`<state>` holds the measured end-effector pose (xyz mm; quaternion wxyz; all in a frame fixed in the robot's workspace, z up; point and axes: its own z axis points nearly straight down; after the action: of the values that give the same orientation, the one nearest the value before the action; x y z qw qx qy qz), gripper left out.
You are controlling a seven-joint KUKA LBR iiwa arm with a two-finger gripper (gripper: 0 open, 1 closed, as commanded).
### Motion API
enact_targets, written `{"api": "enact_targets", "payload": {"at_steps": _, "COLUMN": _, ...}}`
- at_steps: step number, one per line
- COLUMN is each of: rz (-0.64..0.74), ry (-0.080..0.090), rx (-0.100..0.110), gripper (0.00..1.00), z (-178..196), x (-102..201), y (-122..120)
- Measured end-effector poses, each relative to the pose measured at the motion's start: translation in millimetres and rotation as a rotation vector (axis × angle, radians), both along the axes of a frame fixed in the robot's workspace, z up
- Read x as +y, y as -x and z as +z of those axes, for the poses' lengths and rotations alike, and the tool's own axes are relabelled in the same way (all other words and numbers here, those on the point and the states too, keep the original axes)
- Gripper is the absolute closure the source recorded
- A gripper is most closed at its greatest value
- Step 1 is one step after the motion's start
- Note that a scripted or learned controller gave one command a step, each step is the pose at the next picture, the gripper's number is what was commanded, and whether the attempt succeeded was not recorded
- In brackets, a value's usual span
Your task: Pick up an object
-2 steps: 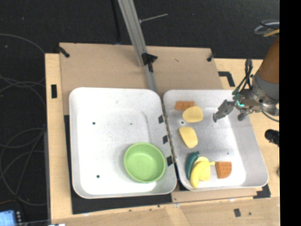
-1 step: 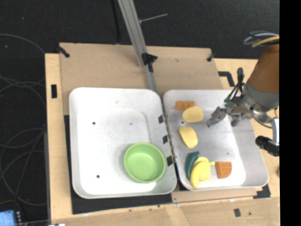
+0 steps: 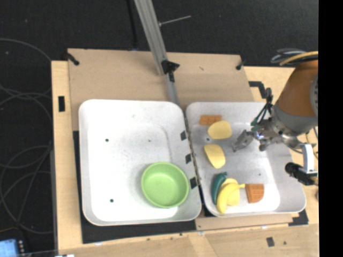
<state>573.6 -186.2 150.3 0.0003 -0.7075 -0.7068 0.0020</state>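
The right bin (image 3: 268, 114) holds all the small pieces. Near its upper left lies a flat orange block (image 3: 210, 120), and just below it, touching or nearly so, a pale yellow rounded lump (image 3: 220, 129). A second pale yellow piece (image 3: 215, 156), smooth and roughly oval, lies lower, near the bin's left wall. At the bottom of this bin sits a cluster: a dark green curved piece (image 3: 217, 183) against a bright yellow banana-like shape (image 3: 229, 194), with another orange block (image 3: 254, 193) just to their right.

The gripper (image 3: 243, 142) hangs over the middle of the right bin, to the right of the two pale yellow pieces and apart from them. Nothing lies between its fingers; whether the jaws are spread or closed I cannot tell, since they read as a small grey blur. The arm (image 3: 297, 98) enters from the right of the frame, its orange band standing above the grey wrist.

The left bin (image 3: 123, 127) is white and faintly speckled, with a light green bowl (image 3: 165, 184) standing upright near its lower right corner.

Both bins rest on a tan board (image 3: 123, 74). A grey metal rail (image 3: 150, 25) slants down from the top centre to the gap between the bins. Around the bench the floor is black, with thin cables (image 3: 21, 116) looping at the left.
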Motion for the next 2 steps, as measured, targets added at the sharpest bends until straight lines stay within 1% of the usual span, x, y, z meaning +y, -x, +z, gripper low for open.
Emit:
{"api": "enact_targets", "payload": {"at_steps": 1, "rz": 0.0, "ry": 0.0, "rx": -0.003, "gripper": 0.0, "z": -51.5, "x": -1.4, "y": 0.2}}
{"api": "enact_targets", "payload": {"at_steps": 2, "rz": -0.003, "ry": 0.0, "rx": -0.008, "gripper": 1.0, "z": -38.0, "x": -1.7, "y": -1.4}}
